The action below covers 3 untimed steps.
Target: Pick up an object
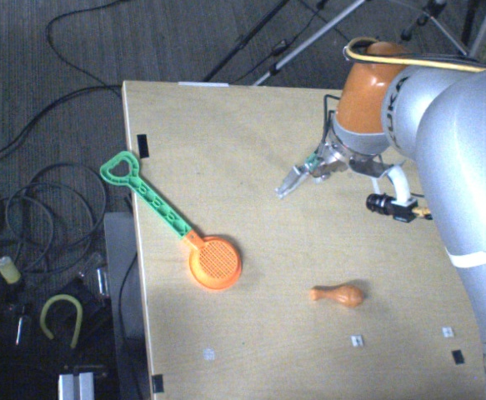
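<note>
The jaws (286, 188) hover low over the middle of the desk (226, 132), nothing between them, though how wide I cannot tell. Orange pear-shaped toy (339, 294) lies nearer front; green-handled orange strainer (184, 232) sits left.

Even, soft overhead light; a low-resolution, slightly grainy picture.

The desk (251, 140) is lit evenly, with no hard glare seen on its pale surface. Only faint, short shadows are cast beneath the objects, so the light is probably diffuse and from above. The grey arm (447, 157) is rendered bright, nearly washed out. The dark floor (51, 73) is left dim. Fine detail at the pincer (286, 188) is blurred.
</note>
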Available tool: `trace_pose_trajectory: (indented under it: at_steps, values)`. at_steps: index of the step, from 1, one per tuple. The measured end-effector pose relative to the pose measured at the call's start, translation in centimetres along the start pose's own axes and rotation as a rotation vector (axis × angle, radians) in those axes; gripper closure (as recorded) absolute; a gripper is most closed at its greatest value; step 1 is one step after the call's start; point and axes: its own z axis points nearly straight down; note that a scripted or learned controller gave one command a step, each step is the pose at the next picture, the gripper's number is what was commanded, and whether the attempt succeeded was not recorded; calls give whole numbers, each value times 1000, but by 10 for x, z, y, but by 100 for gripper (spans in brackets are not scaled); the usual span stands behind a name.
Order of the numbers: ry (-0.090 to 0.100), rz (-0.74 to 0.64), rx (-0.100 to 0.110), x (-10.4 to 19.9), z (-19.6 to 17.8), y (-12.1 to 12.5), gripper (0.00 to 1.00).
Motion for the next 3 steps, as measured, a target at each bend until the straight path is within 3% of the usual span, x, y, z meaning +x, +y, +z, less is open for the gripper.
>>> trace_pose_trajectory:
  at_steps: [1,2,3]
  values:
    - [0,1,-2,0,-9,1,100]
    - [1,1,-2,1,-9,0,0]
    - [1,1,-2,1,-9,0,0]
